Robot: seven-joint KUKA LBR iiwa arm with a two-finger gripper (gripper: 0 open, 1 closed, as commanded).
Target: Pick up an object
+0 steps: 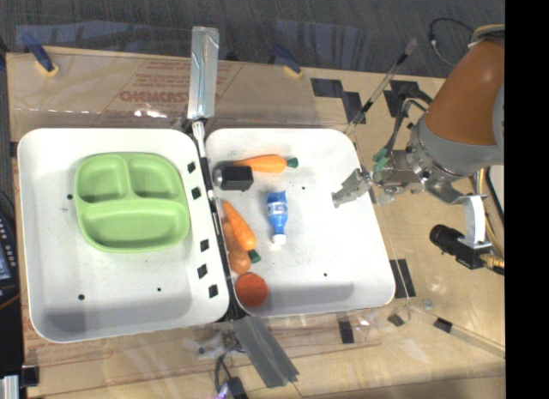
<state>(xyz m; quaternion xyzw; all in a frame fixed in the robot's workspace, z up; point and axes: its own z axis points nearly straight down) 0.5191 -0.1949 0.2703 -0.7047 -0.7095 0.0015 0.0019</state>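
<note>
Hanging over the right rim of the right bin (pixel 369 243), the gripper (pixel 350 190) sits at the end of the grey arm (pixel 459 105) that reaches in from the right, with its orange band showing above the wrist. Its metal tip points left toward the bin's interior, but the view is too small and blurred there to tell whether it is released or clenched; nothing can be seen held at the tip.

All the loose objects lie well to the left of the gripper, in the left half of the right bin. Nearest to it is a small blue and white bottle (pixel 276 215), lying roughly upright in the picture, with bare bin floor between it and the tip. Farther left, a carrot (pixel 262 164) lies across the upper part of the bin, its green end pointing right, and a black block (pixel 234 176) sits just beside its left end. Below these, a second carrot (pixel 238 227) runs along the divider between the bins, and a round orange-red ball (pixel 251 288) rests near the bin's lower left corner.

In the left bin (pixel 51 294), a green divided plate (pixel 131 199) lies flat in the upper part.
</note>
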